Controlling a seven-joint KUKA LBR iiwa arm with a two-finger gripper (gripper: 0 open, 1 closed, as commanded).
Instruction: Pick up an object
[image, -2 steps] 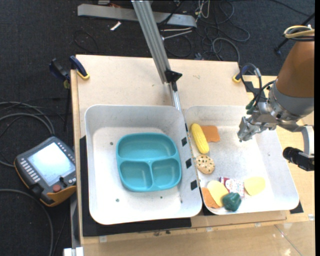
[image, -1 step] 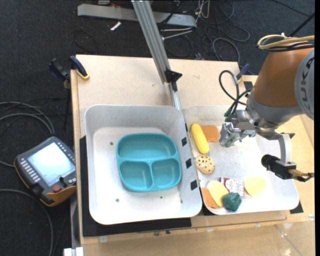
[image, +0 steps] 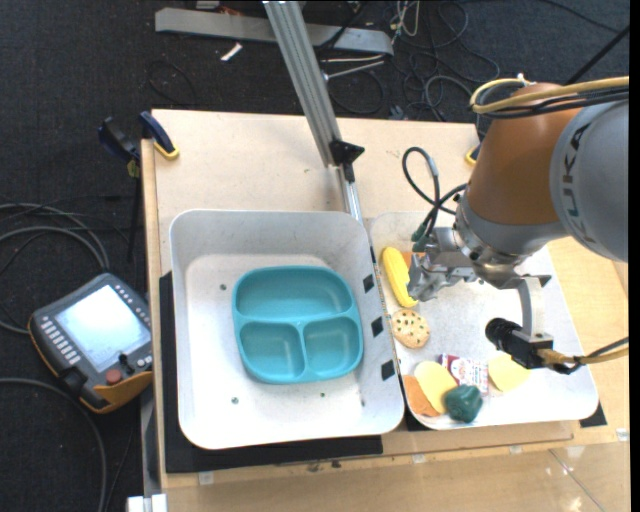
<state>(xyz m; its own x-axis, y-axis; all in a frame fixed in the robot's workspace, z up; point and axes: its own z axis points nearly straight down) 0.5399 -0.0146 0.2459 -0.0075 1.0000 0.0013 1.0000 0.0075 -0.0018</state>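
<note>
A glossy teal plastic tray (image: 297, 324) lies in a smooth white bin (image: 190, 290) on a matt, wood-like bench (image: 240, 160).

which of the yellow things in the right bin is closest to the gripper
The banana, the long curved one by the bin's left wall. It lies right next to the gripper; the two yellow pieces sit further down near the bin's front edge.

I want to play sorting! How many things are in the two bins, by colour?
Yellow: 3, banana, two pieces
Teal: 2, divided tray, small lump
Tan: 1, cookie
Orange: 1, slice
Red-white: 1, packet
Total: 8
</note>
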